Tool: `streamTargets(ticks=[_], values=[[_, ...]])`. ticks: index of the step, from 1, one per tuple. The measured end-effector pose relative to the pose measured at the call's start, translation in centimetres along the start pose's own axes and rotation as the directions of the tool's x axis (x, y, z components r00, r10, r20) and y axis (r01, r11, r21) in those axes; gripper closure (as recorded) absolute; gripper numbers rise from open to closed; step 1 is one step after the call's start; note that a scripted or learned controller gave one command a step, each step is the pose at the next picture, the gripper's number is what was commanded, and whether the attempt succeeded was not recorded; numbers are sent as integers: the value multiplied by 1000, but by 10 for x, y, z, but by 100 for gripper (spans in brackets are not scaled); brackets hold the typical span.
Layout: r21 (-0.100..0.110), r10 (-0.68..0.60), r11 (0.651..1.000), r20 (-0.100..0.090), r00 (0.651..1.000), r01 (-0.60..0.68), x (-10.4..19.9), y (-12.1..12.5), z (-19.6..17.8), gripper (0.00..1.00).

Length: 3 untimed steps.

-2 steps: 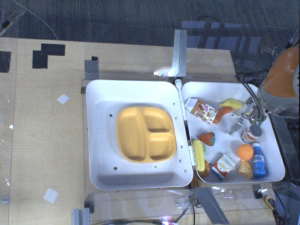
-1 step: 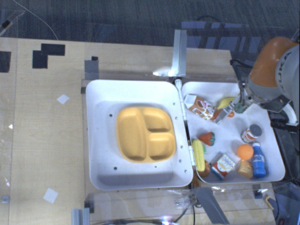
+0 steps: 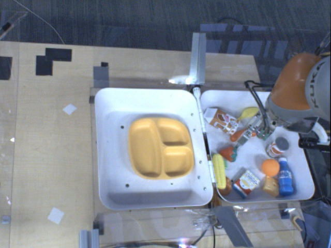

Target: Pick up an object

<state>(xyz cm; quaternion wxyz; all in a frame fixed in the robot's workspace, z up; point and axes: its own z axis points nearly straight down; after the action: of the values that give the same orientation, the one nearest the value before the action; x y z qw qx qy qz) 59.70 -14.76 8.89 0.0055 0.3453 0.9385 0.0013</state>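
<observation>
Camera view: pincer (image 3: 254, 129) low in right bin (image 3: 308, 190), grip state unclear; orange carrot-like piece (image 3: 239, 135) touches it at 8 o'clock, long axis 2-to-8.

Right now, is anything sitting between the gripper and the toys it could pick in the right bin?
Nothing visible blocks it. The gripper is already low inside the right bin, right by the orange carrot-like piece. The toys are crowded, though: a yellow piece and a small carton lie close beside it.
</observation>
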Motion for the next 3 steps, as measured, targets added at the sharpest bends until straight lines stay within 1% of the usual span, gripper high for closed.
streamTargets(ticks=[1,2,3], values=[[-6,-6,1000,12,1000,6,-3,3,-15,100],[1,-123,992,-3,992,123,14,11,-4,100],[-1,-192,981,5,981,192,-27,27,-64,100]])
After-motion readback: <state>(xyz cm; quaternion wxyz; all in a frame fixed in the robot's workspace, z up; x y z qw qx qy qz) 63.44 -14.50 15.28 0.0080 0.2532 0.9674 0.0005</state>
